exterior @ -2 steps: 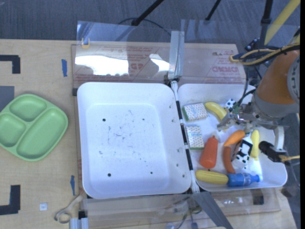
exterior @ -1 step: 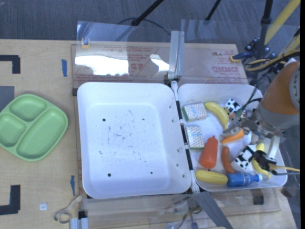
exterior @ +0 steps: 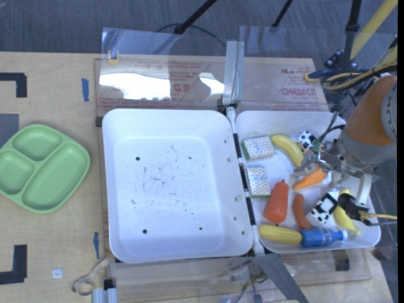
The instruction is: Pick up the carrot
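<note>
The carrot [exterior: 310,180], small and orange, lies at a slant in the middle of the right white bin [exterior: 372,235]. My gripper [exterior: 319,165] hangs over the bin from the right. Its tip is right at the carrot's upper edge, touching or nearly so. The grey wrist and orange band [exterior: 372,115] stand above and to the right of it. Whether the carrot is gripped cannot be made out.
Crowded around the carrot are a banana [exterior: 287,149], two green packets [exterior: 259,147], an orange-red bottle [exterior: 276,202], a sausage [exterior: 300,212], a corn cob [exterior: 281,234], a blue bottle [exterior: 322,237] and a black-and-white toy [exterior: 325,208]. The left bin [exterior: 113,137] adjoins; a green plate [exterior: 41,168] lies far left.
</note>
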Controlling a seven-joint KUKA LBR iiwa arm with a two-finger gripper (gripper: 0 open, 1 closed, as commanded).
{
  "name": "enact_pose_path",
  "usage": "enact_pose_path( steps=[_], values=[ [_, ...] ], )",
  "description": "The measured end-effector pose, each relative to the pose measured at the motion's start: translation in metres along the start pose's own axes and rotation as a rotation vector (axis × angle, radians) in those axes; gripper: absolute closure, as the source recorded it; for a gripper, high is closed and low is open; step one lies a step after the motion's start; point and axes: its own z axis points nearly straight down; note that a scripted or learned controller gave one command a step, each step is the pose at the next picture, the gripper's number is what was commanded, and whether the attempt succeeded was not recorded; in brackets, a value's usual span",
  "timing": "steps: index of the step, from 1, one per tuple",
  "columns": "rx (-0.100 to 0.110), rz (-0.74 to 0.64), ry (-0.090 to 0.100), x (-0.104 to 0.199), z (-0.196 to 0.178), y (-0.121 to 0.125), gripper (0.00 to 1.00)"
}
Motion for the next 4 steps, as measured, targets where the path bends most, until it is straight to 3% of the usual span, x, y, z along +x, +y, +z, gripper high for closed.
enact_pose_path(
  steps=[1, 2, 3, 4],
  values=[
    [-0.003, 0.003, 0.002, -0.001, -0.010, 0.001, 1.00],
    [0.004, 0.054, -0.001, 0.024, -0.117, -0.006, 1.00],
    [0.003, -0.028, -0.001, -0.020, -0.184, -0.018, 1.00],
    [0.003, -0.029, -0.002, -0.020, -0.184, -0.018, 0.00]
  ],
)
